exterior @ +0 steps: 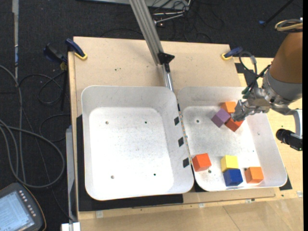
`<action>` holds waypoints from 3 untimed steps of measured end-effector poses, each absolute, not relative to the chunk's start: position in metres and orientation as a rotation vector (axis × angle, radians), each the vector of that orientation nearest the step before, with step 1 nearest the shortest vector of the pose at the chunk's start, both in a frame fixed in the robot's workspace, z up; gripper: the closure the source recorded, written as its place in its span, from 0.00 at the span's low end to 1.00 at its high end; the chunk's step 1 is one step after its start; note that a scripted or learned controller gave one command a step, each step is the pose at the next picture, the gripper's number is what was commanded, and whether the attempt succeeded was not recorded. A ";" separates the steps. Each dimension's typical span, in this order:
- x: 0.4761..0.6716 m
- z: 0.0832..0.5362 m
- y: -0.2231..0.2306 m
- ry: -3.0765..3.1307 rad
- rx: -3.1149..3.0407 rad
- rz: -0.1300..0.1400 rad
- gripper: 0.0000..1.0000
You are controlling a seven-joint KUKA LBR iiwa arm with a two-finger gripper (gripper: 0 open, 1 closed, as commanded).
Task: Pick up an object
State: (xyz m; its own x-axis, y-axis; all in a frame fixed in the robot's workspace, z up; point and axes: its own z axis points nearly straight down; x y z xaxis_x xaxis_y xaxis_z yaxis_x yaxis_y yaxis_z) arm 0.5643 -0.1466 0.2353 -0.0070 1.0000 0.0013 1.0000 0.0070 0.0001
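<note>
In the right bin, a purple block, an orange block and a red block cluster near the back. My gripper reaches down from the right, directly over the red block and partly covering it. It stands just right of the purple block and below the orange one. Whether it touches the red block cannot be told.
Near the right bin's front edge lie an orange block, a yellow block, a blue block and another orange block. The left bin adjoins on the left. A metal pole slants across the back.
</note>
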 end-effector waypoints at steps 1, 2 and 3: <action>0.562 0.245 -0.093 -2.231 -2.211 -0.003 1.00; 0.556 0.252 -0.040 -2.230 -2.210 -0.003 1.00; 0.551 0.239 0.014 -2.229 -2.210 0.000 1.00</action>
State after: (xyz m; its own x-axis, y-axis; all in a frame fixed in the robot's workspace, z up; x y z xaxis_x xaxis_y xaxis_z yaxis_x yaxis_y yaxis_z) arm 0.5514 0.0136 0.2391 -0.0088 1.0000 0.0019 1.0000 0.0088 -0.0018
